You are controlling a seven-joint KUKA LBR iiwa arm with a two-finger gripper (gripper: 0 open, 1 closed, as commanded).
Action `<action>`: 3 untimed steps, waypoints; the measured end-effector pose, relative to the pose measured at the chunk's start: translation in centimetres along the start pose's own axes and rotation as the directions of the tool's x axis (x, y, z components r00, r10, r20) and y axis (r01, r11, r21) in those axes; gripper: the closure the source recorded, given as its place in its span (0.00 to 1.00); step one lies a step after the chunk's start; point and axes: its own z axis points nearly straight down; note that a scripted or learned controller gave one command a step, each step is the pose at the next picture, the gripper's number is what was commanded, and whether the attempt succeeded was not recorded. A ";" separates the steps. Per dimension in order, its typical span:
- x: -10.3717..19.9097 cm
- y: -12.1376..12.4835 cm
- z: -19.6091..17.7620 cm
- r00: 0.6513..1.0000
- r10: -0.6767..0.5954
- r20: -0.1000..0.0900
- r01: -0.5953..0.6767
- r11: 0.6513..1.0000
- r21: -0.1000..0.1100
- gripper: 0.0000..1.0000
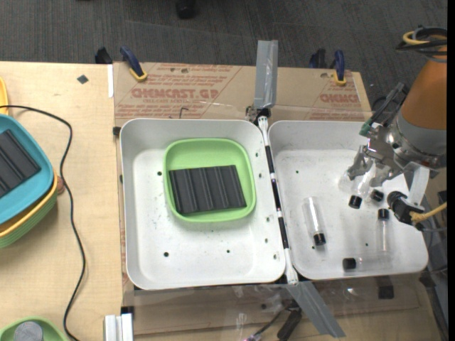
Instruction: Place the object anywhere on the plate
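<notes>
A green square plate (244, 163) rests in the left bin (142, 247), and a dark ribbed slab (207, 189) lies flat on it. In the right bin (306, 148) a clear vial with a black cap (313, 222) lies near the middle. A second clear vial (384, 231) lies toward the right wall. A small black cap (349, 263) sits near the front rim. My gripper (377, 185) hangs low over the right side of the right bin, just above and behind the second vial. A small black piece (354, 202) lies by its left side. I see nothing clearly held.
Stacked teal and yellow trays (21, 183) sit on the wooden bench at the far left, with a black cable (71, 212) running past them. Clamped cardboard (185, 91) lies behind the bins. The arm's orange band (430, 94) rises at the right.
</notes>
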 end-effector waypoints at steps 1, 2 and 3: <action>0.0 0.0 0.0 1.000 0.000 0.000 0.000 1.000 0.000 0.00; -1.8 -0.1 -3.2 0.979 0.204 -0.001 -0.204 0.979 -0.001 0.00; -4.2 -0.1 -6.0 0.909 0.416 0.000 -0.416 0.909 -0.001 0.00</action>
